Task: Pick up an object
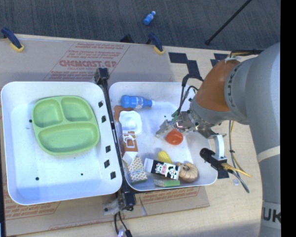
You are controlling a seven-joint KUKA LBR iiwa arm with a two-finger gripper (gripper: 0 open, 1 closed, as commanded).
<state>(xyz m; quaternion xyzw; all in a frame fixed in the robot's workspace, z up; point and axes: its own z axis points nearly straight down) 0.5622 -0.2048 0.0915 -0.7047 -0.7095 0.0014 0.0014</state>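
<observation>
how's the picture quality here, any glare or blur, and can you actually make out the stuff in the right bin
Camera view: even lighting, soft overall. The white bins look bright and slightly washed out. Small items along the right bin's near edge blur together; the blue bottle and green plate read clearly. The tool is smeared above the orange object.

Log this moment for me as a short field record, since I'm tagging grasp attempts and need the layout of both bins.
left bin: holds a green divided plate
right bin: holds the loose items
blue bottle: lying near the far wall of the right bin
orange ball: right side of the bin, just below the gripper
gripper: low in the right bin, next to the orange ball
near wall: cow-print box, yellow item, brown pastry
holding: nothing seen between the fingers
</observation>
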